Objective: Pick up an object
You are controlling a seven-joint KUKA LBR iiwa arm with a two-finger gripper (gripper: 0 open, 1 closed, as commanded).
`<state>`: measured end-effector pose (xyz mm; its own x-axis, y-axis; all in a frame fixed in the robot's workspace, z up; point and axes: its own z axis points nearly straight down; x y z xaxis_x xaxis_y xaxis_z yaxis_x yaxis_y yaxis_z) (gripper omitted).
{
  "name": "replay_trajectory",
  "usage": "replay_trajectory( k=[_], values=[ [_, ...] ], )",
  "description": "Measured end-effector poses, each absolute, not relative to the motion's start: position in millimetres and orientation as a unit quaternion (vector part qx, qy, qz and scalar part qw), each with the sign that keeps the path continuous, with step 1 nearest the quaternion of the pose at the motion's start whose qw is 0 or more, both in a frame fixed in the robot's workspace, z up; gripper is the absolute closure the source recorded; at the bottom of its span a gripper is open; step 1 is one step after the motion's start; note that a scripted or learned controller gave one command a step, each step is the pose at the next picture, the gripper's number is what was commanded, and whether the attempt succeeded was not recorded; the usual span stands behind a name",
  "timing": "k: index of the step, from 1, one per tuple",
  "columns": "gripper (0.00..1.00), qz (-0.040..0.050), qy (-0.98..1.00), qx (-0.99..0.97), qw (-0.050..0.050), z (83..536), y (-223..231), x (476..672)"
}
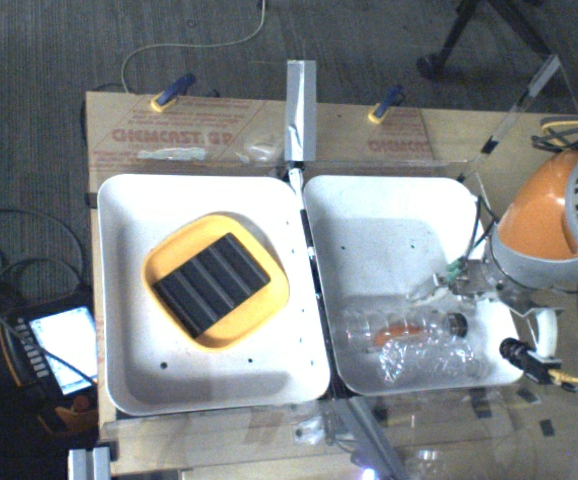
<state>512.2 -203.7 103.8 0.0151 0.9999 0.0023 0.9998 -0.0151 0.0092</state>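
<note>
The clear plastic bottle [414,333], at the right bin's [389,208] six o'clock, is judged light, slippery and crushable; mid-body is best gripped. The pincer's [456,280] state cannot be told.

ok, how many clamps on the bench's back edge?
2: one clamp behind the left bin, another clamp behind the right bin. Others may sit out of frame.

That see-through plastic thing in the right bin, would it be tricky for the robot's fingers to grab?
Probably. The clear plastic item looks thin and crinkled, so it may flex or crush under a squeeze. Being see-through and hollow-looking, it is likely light and might slide across the right bin when nudged. Its glossy surface could be slippery for the gripper.
</note>
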Motion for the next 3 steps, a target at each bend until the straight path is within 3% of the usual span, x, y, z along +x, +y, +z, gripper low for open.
replay_trajectory(
  k=[1,2,3],
  values=[
    [0.0,0.0005,0.755,0.656,0.0,213.8,-191.6,485.0],
    [0.0,-0.0006,0.778,0.629,-0.001,126.0,-190.8,536.2],
    [0.0,0.0003,0.859,0.512,0.007,91.8,-115.3,595.8]
  ],
)
